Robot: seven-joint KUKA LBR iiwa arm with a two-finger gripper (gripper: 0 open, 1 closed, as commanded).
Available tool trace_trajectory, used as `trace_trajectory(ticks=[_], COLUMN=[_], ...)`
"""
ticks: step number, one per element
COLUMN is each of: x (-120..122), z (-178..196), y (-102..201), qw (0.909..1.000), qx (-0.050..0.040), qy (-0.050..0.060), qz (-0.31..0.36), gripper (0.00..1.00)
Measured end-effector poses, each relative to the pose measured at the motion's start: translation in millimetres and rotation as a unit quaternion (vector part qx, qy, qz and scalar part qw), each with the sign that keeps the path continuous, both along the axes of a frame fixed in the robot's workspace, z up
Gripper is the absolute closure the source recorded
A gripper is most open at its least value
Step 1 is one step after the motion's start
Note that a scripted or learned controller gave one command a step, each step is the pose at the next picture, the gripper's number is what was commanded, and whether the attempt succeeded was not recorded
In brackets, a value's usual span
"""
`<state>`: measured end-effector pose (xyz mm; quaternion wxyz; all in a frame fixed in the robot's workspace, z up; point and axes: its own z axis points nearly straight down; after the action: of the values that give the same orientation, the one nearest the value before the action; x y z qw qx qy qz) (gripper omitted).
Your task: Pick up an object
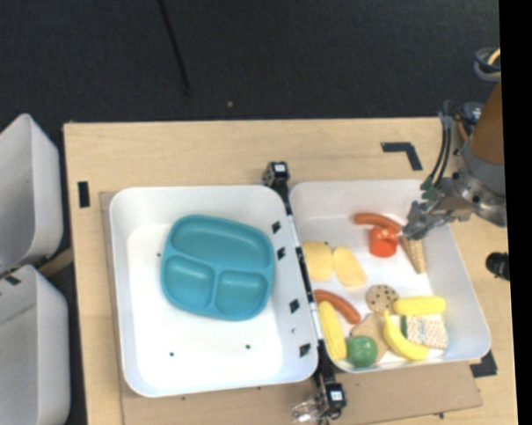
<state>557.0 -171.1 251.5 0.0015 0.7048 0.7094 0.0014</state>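
**Gripper over the toy-food bin**

Nearest, in the right white bin [466, 269], lie one green round fruit [363, 351], two yellow bananas [403, 338], one speckled cookie [381, 296] and two red sausages [339, 304]. The left white bin [128, 284] holds one teal divided plastic plate [217, 267]. Farther back, the gripper [418, 227] hangs just beside one red tomato-like piece [383, 241]; whether it is clenched or released, I cannot tell.

A small red tomato-like piece [383, 241] is seen just left of the tool [418, 225] — upright, rounded, lying in the right bin [462, 269], a tan cone [415, 255] just below the tool.
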Motion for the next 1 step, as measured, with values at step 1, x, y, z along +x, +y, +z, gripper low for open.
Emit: trace_trajectory(ticks=[1], x=[44.4], z=[4.9], y=[39.0], qw=[1.0], qx=[-0.0007], qy=[0.0], qz=[0.0], gripper=[1.0])
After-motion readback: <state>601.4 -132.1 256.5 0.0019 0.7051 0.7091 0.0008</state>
